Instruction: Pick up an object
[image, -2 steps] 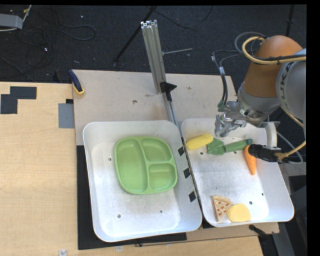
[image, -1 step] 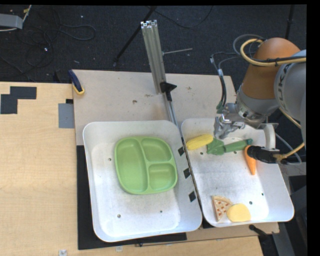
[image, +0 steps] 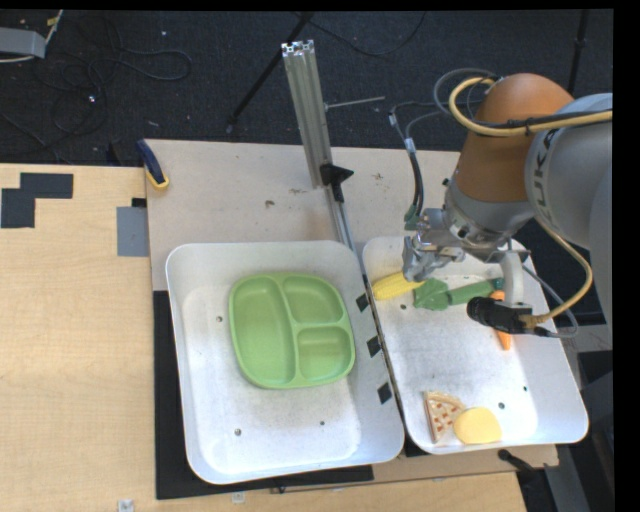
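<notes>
We see the arm (image: 520, 150) reaching in over the right bin (image: 480, 385), its pincer (image: 425, 262) low at the bin's far left corner. We cannot tell whether the pincer is apart or together, since the wrist body covers much of it from this angle. Just below the pincer, toward the near side, lies a yellow piece (image: 393, 288), and immediately to the right of that a green toy (image: 455, 294) stretches across the bin floor; both sit close under the pincer, though we cannot tell if either is touched. Further right of the pincer a small orange piece (image: 505, 338) shows beside a black part of the arm's fittings. Well toward the near edge from the pincer rest a pizza slice toy (image: 440, 415) and a round yellow object (image: 478, 427), touching each other. Left of the pincer, in the left bin (image: 200, 400), sits a green divided plate (image: 292, 330).
</notes>
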